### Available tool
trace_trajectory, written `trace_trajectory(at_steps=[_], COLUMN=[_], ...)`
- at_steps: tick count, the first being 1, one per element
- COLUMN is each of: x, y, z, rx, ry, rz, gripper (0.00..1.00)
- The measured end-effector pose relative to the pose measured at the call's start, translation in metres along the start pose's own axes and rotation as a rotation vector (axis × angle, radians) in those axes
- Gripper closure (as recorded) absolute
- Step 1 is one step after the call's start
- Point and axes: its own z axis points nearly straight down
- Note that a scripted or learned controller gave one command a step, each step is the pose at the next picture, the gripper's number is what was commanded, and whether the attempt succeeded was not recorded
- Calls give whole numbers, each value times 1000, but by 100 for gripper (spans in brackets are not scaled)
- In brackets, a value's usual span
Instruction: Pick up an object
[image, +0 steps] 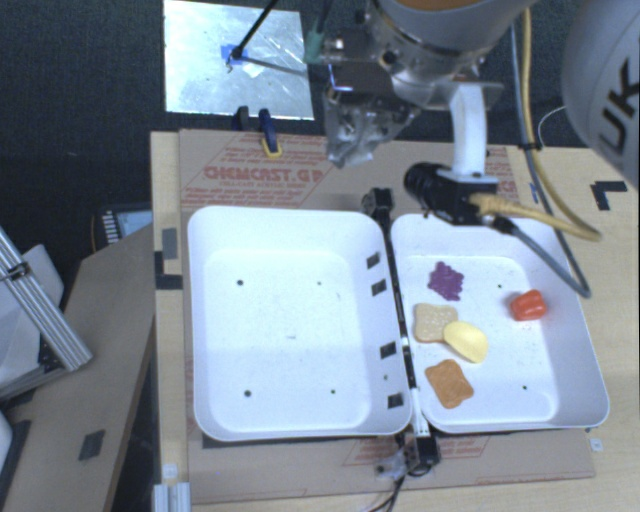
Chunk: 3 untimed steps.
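The end effector (350, 135), its state impossible to tell here, hangs high behind the bins, leaving open access to the right bin (570, 345), where the purple piece (446, 281), red pepper (528, 305) and yellow piece (466, 341) lie apart.

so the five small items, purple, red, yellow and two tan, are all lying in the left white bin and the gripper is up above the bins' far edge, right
Not quite: the camera view shows all five in the right white bin: the purple lumpy piece, red pepper-like piece, yellow oval piece, pale tan flat piece and orange-tan flat piece. The gripper is indeed above the bins' far edge.
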Motion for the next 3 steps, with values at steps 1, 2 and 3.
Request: trace_trajectory(at_steps=[1,2,3], x=[-66,-14,-147], y=[-37,-52,-42], z=[185,118,13], rx=[24,3,-8], ry=[-8,1,-3], rz=[12,-1,20], gripper=[100,100,100])
